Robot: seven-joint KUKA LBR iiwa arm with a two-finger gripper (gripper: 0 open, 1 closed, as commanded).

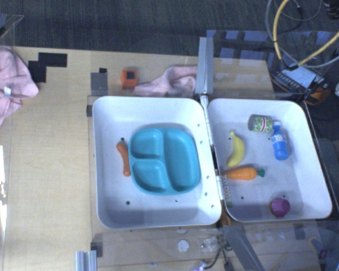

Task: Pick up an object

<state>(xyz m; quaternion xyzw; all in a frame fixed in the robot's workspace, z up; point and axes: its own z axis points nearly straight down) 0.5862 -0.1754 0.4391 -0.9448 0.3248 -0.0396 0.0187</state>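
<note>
Two shallow white bins sit side by side: the left bin point(104, 151) holds one teal three-compartment plastic tray point(164, 160) and one orange sausage-shaped toy point(124, 158) just beside the tray's left edge. The right bin point(313, 168) holds five graspable objects: one yellow toy banana point(236, 149), one orange toy carrot point(243, 174) just below it, one green-labelled can lying on its side point(261, 123), one blue bottle point(279, 143) next to the can, and one purple round toy point(279, 206) near the lower right corner. Bare floor lies open in the right bin's middle and lower left, and I cannot tell the gripper's state or whether it has hold of anything.
</note>
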